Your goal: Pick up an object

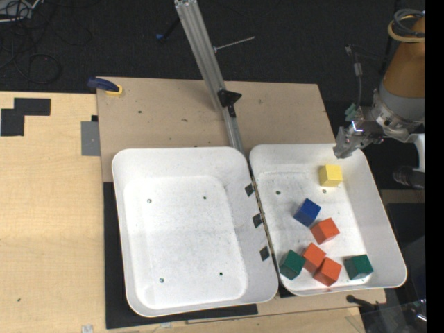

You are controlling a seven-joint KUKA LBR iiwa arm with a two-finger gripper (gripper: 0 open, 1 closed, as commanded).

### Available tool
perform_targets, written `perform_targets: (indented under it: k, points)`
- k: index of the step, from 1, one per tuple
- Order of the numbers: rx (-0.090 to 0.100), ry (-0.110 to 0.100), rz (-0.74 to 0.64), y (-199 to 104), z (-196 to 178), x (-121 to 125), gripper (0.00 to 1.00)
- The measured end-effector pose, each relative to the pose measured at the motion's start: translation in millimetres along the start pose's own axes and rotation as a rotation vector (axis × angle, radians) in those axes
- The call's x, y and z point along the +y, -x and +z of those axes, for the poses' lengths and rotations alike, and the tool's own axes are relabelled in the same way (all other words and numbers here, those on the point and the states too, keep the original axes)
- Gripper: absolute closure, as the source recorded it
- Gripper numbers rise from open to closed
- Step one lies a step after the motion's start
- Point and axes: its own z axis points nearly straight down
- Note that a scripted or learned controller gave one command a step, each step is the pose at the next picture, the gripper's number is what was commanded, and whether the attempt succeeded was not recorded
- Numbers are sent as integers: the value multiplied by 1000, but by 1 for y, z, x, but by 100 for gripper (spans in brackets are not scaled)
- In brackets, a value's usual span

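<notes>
On the bench, two white bins sit side by side, and the right bin [388,238] has all the action: six cubes scattered across its floor. Up near the far edge sits the yellow cube [331,175], off on its own. Below it, toward the middle, a blue cube [306,211], and just beside that, nearly touching at the corner, an orange cube [324,229]. Down by the near rim there's a cluster: a green cube [292,263] on the left, pressed up against two more orange cubes [321,263] that sit tight together, and a second green cube [358,266] just to their right, close to the rim. The left bin [139,168] shows its speckled white floor and a few dark dots. Between the bins, small black clips [257,220] line the shared edge. Over at the right bin's far right corner hangs the gripper [345,144], tips pointing down at the rim, above and a little right of the yellow cube, not touching it; how far its jaws are parted I can't tell from this angle, and nothing shows between them. A metal rail [205,54] slants across the back of the bench, and a small blue and yellow clamp [105,85] lies at the far left corner.
</notes>
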Motion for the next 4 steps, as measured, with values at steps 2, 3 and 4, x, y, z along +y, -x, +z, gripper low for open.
perform_targets:
  k: [2, 3, 4]
  points:
    - [3, -5, -2, -112, 19, 6, 100]
    - [3, -5, -2, -169, 9, 0, 100]
    - [2, -3, -2, -223, 1, -3, 100]
